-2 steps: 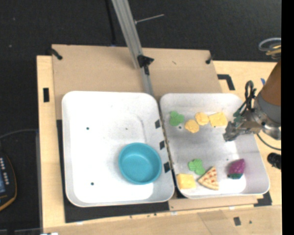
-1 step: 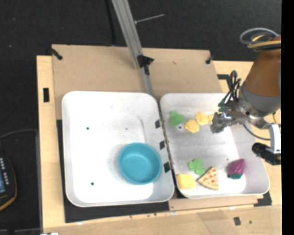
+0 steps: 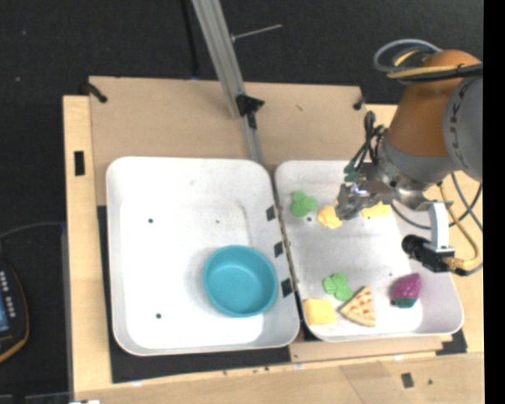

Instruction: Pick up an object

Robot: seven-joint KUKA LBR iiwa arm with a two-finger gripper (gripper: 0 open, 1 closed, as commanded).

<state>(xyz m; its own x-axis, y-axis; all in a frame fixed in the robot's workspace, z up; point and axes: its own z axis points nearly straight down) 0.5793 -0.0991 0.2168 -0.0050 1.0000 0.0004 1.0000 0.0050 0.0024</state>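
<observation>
My gripper (image 3: 347, 206) hangs low over the upper part of the right bin (image 3: 429, 318), below the orange wrist band. A small yellow piece (image 3: 328, 218) lies right at its tip, touching or just under it. A second yellow piece (image 3: 376, 211) peeks out on the gripper's right side. A green toy (image 3: 302, 204) sits to the left near the bin wall. At the front of this bin lie a green leafy toy (image 3: 337, 286), a yellow block (image 3: 320, 311), a pizza slice (image 3: 359, 307) and a purple toy (image 3: 406, 289).
The left bin (image 3: 151, 192) holds a blue bowl (image 3: 236, 279) at its front right. A grey pole (image 3: 223, 57) slants down to the divider between the bins. Black cables and a connector (image 3: 425, 253) hang from the arm over the right bin's right side.
</observation>
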